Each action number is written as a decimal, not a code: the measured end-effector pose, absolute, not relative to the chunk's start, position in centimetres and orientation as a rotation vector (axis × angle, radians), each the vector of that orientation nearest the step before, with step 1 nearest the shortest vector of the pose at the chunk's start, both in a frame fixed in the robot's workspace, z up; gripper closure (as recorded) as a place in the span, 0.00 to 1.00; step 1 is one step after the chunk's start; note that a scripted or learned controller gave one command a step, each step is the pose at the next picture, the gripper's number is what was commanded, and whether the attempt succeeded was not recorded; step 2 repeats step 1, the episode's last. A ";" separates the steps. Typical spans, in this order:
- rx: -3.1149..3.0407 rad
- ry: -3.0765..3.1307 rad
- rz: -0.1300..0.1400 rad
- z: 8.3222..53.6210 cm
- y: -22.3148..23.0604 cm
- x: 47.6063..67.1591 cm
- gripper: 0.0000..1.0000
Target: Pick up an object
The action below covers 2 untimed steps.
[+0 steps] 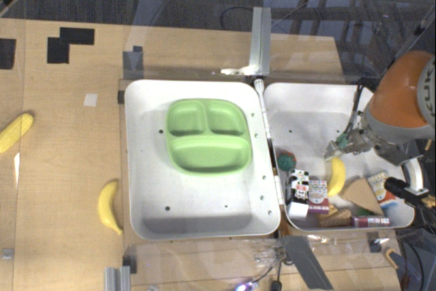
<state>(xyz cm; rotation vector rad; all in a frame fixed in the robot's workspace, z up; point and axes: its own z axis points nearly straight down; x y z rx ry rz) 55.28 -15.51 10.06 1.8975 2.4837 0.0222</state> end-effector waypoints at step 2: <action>1.935 2.469 0.006 20.7 -10.7 58.2 1.00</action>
